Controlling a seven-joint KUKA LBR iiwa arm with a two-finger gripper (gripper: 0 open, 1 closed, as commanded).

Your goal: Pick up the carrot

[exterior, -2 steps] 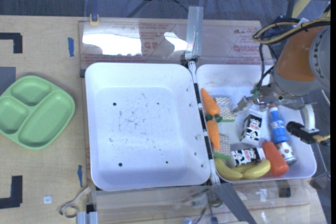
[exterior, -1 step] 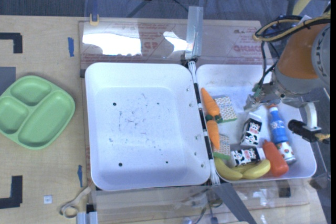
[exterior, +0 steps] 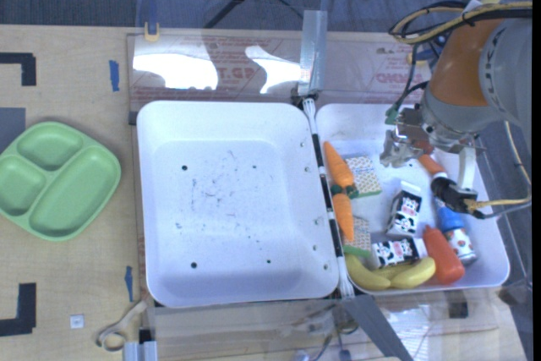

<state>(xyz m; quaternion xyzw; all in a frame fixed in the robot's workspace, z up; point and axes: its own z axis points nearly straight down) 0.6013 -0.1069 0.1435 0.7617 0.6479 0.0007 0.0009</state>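
- Orange carrot (exterior: 338, 166) lies in the right bin (exterior: 499, 262), hard against that bin's left wall, its length running along the wall with a green tip at the lower end.
- Just below it, along the same wall, lies a second orange carrot-like piece (exterior: 344, 217), close to end-on with the first.
- Beside the carrot on its right sits a small patterned card (exterior: 364, 174), touching or nearly touching it.
- Further right stand two black-and-white cartons (exterior: 407, 212), a blue and white bottle (exterior: 457, 234) and a red-orange pepper (exterior: 443, 254); a yellow banana (exterior: 390, 274) curves along the bin's near edge.
- Grey gripper (exterior: 398, 153) hangs over the upper middle of the right bin, to the right of the carrot and apart from it; whether its grip is wide or narrow cannot be told, and nothing is seen held in it.
- Left bin (exterior: 161, 131) is white with faint scuffs.
- On the bench to the left rests a green divided plate (exterior: 56, 178).
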